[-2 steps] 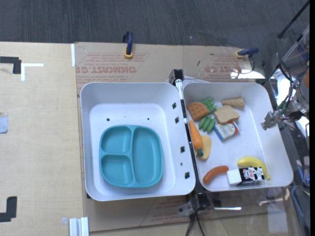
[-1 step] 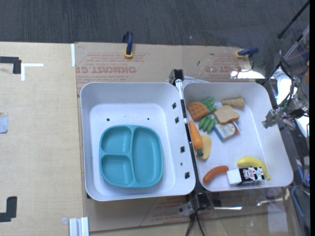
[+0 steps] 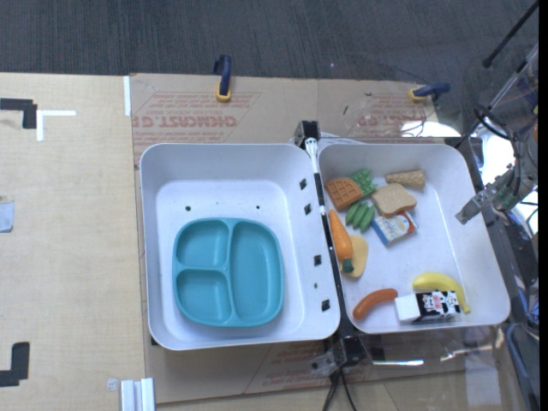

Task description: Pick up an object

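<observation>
My gripper [image 3: 476, 210] hovers at the right bin's [image 3: 462, 264] right rim; I cannot tell its state. The carrot [image 3: 341, 235] lies lengthwise along the left wall, green end nearest.

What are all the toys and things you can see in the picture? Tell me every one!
Bins: two, white, side by side on the bench.
Divided plate: one, teal, in the left bin.
Waffle: one, orange-brown, right bin, far left part.
Green veggies: a small bunch, beside the waffle.
Bread slice: one, tan, right bin, middle.
Bread roll: one, light brown, near the far wall.
Small packet: one, white with blue and red, below the bread slice.
Carrot: one, orange, along the left wall.
Sausage: one, red-orange, near front.
Banana: one, yellow, front right.
Milk carton: one, white with black spots, touching the banana.
Clamps: two, blue, on the cardboard's far edge.
Gripper: one, grey, at the right bin's right rim, holding nothing.
</observation>
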`<control>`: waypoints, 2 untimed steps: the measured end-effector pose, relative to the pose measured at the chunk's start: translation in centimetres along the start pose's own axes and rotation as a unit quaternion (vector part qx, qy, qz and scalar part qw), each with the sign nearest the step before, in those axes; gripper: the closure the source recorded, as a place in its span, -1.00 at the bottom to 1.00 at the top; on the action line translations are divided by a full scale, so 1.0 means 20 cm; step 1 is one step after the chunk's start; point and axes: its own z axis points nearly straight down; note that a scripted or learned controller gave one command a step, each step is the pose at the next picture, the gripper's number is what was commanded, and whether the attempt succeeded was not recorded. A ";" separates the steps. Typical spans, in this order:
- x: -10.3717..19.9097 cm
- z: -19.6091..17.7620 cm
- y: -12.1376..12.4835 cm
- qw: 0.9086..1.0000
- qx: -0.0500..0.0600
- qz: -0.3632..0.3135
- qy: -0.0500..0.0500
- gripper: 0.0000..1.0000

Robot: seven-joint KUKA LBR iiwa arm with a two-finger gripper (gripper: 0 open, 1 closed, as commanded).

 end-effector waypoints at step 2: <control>-0.14 0.06 0.25 0.937 -0.002 -0.349 -0.002 1.00</control>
